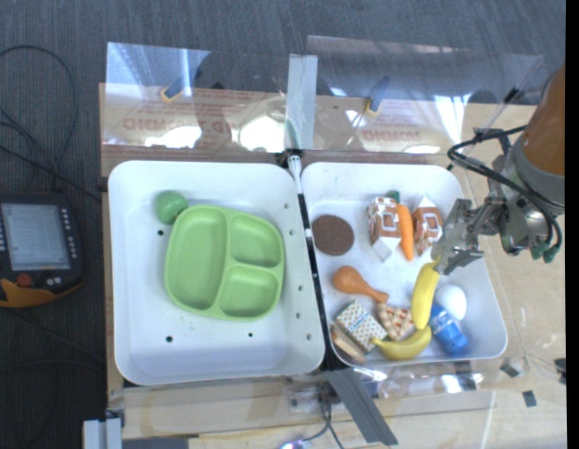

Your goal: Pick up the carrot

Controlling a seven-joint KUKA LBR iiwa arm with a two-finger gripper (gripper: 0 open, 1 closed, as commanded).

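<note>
My gripper (460, 241) hung at the right of the frame, over the right edge of the right bin (476, 181), its fingers slightly apart and closed on nothing that I could make out. Its tips sat just beside the upper end of a banana (423, 293) and near a small brown-and-white packet (427, 224); I couldn't tell whether they touched either one.

Working down by size, the left bin (130, 251) held a green divided plate (224, 262) in the middle of the frame's left half, with a small green ball (171, 205) at the plate's upper left corner. The right bin was crowded: two bananas along its lower right, a brown round disc (333, 235) near its left wall, an orange drumstick-shaped toy (357, 284) below that, a blue-and-white bottle (449, 318) at lower right, and a patterned box (360, 325) near the bottom edge.

The carrot (405, 230) lay in the upper middle of the right bin, running top to bottom between two packets, left of the gripper and apart from it.

As I judged it, the pick was not yet done: the carrot rested in the bin, ungrasped. What remained was to bring the gripper left over it, descend, close and lift.
</note>
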